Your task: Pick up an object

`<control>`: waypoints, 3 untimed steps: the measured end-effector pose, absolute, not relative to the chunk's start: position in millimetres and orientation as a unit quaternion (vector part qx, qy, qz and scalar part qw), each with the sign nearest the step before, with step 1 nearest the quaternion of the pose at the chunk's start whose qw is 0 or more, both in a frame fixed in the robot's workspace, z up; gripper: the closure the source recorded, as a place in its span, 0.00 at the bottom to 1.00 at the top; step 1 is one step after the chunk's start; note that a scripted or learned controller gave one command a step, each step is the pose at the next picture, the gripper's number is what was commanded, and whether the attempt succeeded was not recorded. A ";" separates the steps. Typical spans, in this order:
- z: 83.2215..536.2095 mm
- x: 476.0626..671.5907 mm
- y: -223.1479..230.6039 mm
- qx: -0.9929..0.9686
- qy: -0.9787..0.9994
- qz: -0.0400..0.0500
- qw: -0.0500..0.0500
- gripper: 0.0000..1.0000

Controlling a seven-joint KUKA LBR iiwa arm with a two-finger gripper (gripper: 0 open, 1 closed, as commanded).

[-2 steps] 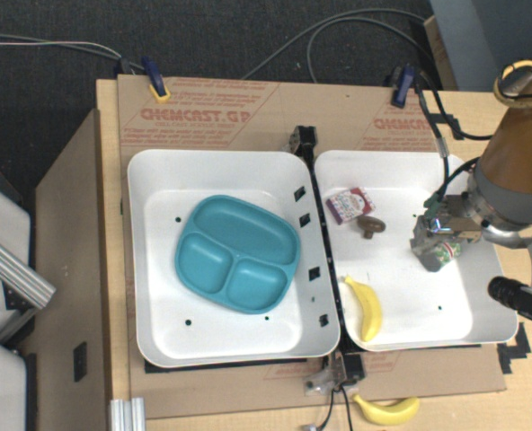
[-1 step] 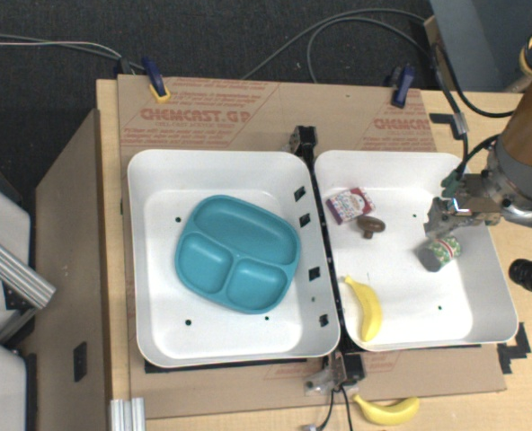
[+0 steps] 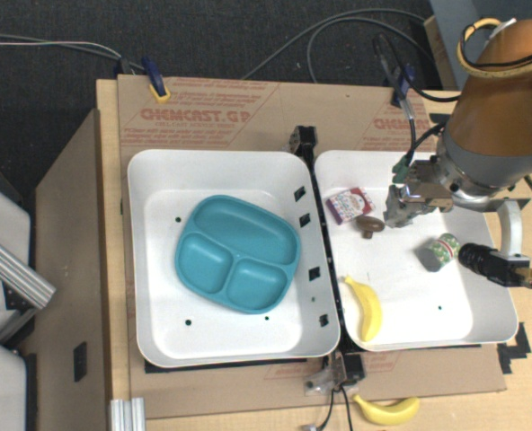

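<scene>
Nearest of all, a second banana lies on the bench edge outside the bins, and just beyond it, at the near left of the right bin, a yellow banana rests on its curve: light, smooth-skinned and soft enough to bruise, best taken across its thick middle. Farther right, a small green and white can lies tipped on its side; I judge it stiff but likely to roll. In the left bin sits a teal plastic tray with three shallow wells, glossy, rigid and too wide for a pinch. Farther still, a small brown lump sits just beside the gripper, probably light and firm, to be squeezed across its short width. Behind it lies a crinkly purple and white packet, flat and slippery. The gripper hovers low above the white floor, but whether its tips stand apart or together I cannot tell.
</scene>
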State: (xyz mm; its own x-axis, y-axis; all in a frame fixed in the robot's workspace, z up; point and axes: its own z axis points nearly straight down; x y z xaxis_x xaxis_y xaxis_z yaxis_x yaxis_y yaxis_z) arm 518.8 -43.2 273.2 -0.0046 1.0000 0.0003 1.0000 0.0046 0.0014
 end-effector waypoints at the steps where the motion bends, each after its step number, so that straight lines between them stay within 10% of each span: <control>1: 265.5 543.8 -5.4 0.705 0.709 0.001 0.000 1.00; 3: 234.8 601.0 66.2 0.706 0.709 0.000 0.000 1.00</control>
